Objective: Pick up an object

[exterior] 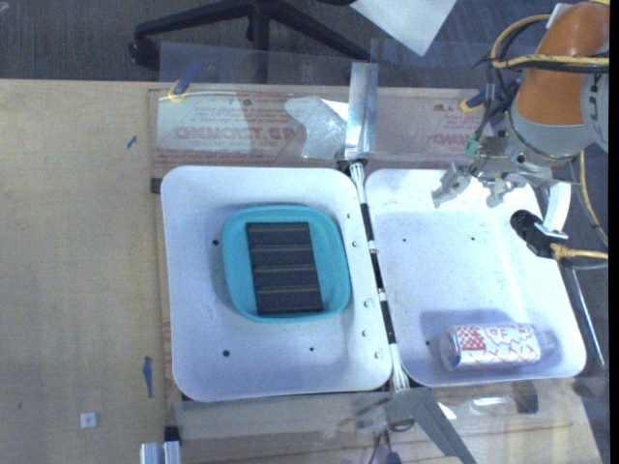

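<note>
A small bottle with a red-and-white patterned label [493, 345] lies on its side near the front edge of the right bin [455, 259]. A teal square dish with a dark ribbed insert [284, 262] rests in the middle of the left bin [193, 288]. My gripper [472, 188] hangs over the far edge of the right bin, well behind the bottle. Its two fingers are spread apart with nothing between them.
A metal divider post [362, 114] stands at the back between the bins. Yellow cables and a black connector [537, 232] hang by the right bin's right rim. The wooden bench [68, 259] extends to the left.
</note>
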Controlling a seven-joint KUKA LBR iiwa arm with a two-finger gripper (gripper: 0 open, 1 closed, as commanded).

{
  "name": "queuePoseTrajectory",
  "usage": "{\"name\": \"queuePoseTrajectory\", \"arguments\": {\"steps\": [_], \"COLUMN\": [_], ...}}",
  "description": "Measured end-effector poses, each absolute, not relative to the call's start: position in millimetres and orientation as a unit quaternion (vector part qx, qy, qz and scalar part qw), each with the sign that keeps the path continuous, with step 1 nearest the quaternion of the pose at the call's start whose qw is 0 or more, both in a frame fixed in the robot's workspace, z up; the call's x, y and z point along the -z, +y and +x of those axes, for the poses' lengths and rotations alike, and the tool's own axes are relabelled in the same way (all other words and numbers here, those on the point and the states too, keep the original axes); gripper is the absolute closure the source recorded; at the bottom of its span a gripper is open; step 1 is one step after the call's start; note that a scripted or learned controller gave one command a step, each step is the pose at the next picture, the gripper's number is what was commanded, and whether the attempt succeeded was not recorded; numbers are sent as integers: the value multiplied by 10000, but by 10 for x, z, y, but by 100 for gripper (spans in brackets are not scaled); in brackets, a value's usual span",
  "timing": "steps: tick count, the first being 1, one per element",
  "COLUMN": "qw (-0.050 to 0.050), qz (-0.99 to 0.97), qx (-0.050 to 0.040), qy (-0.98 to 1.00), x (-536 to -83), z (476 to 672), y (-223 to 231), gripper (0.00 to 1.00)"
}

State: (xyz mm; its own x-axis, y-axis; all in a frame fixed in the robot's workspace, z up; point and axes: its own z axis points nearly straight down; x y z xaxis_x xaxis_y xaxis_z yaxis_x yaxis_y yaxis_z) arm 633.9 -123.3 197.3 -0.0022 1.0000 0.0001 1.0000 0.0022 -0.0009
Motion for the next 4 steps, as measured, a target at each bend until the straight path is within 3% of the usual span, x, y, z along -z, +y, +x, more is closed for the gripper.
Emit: {"name": "queuePoseTrajectory", "arguments": {"steps": [1, 2, 3, 4], "qw": [-1, 15, 13, -20], "qz": [-6985, -7853, -6814, -6254], "qx": [-3, -6, -3, 17], "qy": [-7156, -6191, -7319, -7803], "x": [-2008, -2100, -1415, -879], "z": [5699, 5124, 4788, 4811], "y": [-1616, -1499, -1390, -1315], "gripper": [0, 0, 0, 0]}}
